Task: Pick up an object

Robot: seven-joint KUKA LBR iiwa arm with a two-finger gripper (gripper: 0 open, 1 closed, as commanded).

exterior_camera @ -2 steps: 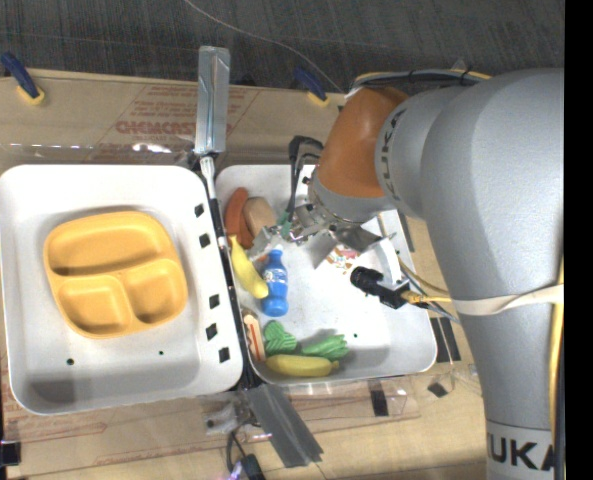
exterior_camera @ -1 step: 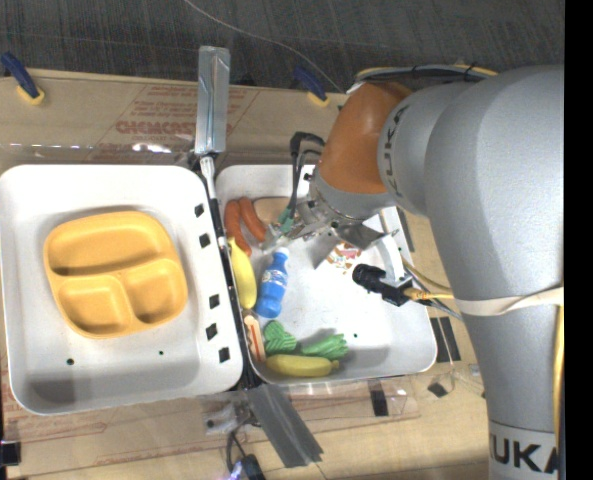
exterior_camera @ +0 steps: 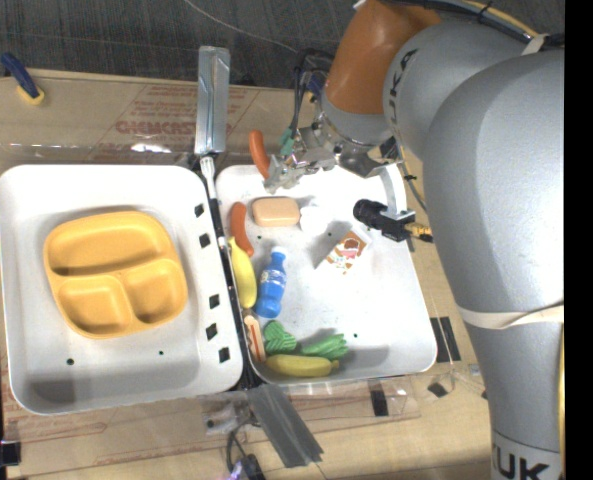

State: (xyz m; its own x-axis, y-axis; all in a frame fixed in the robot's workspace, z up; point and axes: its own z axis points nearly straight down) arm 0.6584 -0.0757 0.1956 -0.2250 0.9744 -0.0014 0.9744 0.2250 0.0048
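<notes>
Grey arm (exterior_camera: 476, 168) with an orange band reaches in from the right over the tabletop (exterior_camera: 76, 98), which carries two white bins. Left bin (exterior_camera: 26, 368) holds a yellow divided tray (exterior_camera: 116, 268). Right bin (exterior_camera: 406, 318) holds the small stuff: a tan bread-like block (exterior_camera: 275, 212), a yellow banana (exterior_camera: 244, 276) along the left wall, another banana (exterior_camera: 298, 365) at the front, a blue bottle (exterior_camera: 271, 284), green leafy toys (exterior_camera: 301, 345), a sausage (exterior_camera: 240, 224), a small card (exterior_camera: 342, 249). Gripper (exterior_camera: 286, 171) hangs at the bin's back edge just beside another sausage (exterior_camera: 259, 152) and near the tan block; can't tell whether it's parted or closed, nothing seen between the fingers. Likely target is the tan block: probably light, stiff plastic, a bit slippery, best pinched across its short sides. Sausage would roll.
</notes>
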